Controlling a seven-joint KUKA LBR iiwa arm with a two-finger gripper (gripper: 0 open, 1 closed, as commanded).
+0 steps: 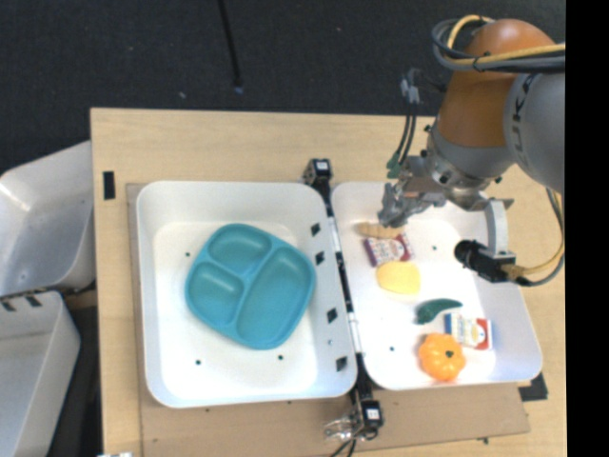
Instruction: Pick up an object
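My gripper (393, 215) hangs over the far left part of the right bin (514, 350), just above a small tan piece (371, 228). Close in front of it lies a purple and white packet (385, 249), then a yellow lemon-like object (398, 278). Further toward the front sit a dark green pepper-like piece (436, 307), a small white carton with red and blue print (470, 331) and an orange pumpkin (442, 357). The view from above does not reveal the gap at the gripper's tip.
The left bin (162, 369) holds a blue divided plate (250, 285). A black clip (318, 170) sits at the far end of the divider between the bins. The arm's orange band (490, 84) looms over the right bin's far side.
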